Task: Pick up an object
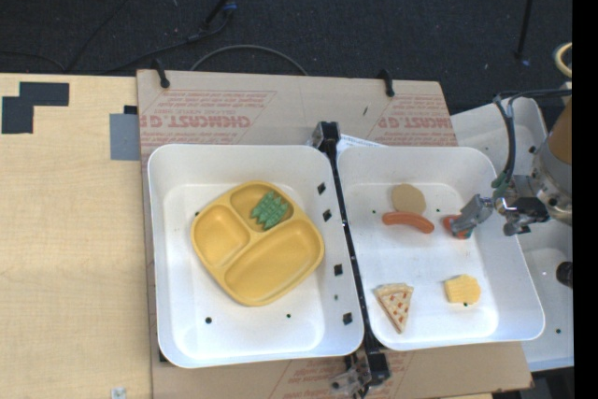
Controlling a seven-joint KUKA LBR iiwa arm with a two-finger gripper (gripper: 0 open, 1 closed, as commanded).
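In the right bin [505, 318] lie a tan round piece [407, 197], an orange-red sausage [408, 221], a pizza slice [395, 305] and a yellow cheese block [462, 291]. A small red object [457, 227] sits near the bin's right side. My gripper [468, 218] reaches in from the right, low over the bin, with its tip right at the red object. Whether it holds that object cannot be made out. The arm's wrist [528, 201] hangs over the bin's right rim.
The left bin [173, 313] holds a yellow divided plate [271, 262] with a green toy vegetable [269, 210] in its upper compartment. A black divider [341, 238] runs between the bins. Cardboard lies beneath them, and a wooden bench top extends to the left.
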